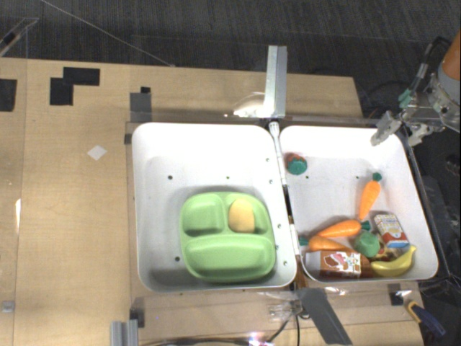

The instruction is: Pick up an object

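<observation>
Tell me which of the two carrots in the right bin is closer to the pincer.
The upper carrot, standing almost upright near the bin's right wall; the other carrot lies flatter, lower among the clutter.

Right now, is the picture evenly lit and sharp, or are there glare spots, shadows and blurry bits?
Camera view: lighting is soft and fairly even; a bright glare patch sits on the bench behind the left bin; the green tray casts a faint shadow on the bin floor; the small items in the right bin look soft; the gripper is blurry near the frame's edge.
</observation>
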{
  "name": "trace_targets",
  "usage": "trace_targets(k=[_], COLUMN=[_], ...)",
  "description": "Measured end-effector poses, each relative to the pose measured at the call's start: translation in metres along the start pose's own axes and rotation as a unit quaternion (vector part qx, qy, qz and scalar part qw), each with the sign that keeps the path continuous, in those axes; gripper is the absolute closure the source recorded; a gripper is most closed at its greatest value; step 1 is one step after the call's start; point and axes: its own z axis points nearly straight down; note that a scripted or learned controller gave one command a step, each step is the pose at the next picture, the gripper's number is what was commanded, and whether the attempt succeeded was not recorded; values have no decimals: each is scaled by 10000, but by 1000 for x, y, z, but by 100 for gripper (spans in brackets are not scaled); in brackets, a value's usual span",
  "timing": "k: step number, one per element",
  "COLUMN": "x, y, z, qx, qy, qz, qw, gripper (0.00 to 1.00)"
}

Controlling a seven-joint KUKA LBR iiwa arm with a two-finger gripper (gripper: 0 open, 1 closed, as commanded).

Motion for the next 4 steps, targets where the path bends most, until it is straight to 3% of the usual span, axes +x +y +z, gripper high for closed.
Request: trace_targets(k=[1,2,3,4], x=[-24,-17,-16,-16], y=[-18,-28,-26,-26], z=[93,167,155,155], qx=[39,22,0,0], qy=[3,3,9,9], qz=[476,1288,1277,1277], qw=[9989,9917,9918,9918], gripper=[0,0,100,0])
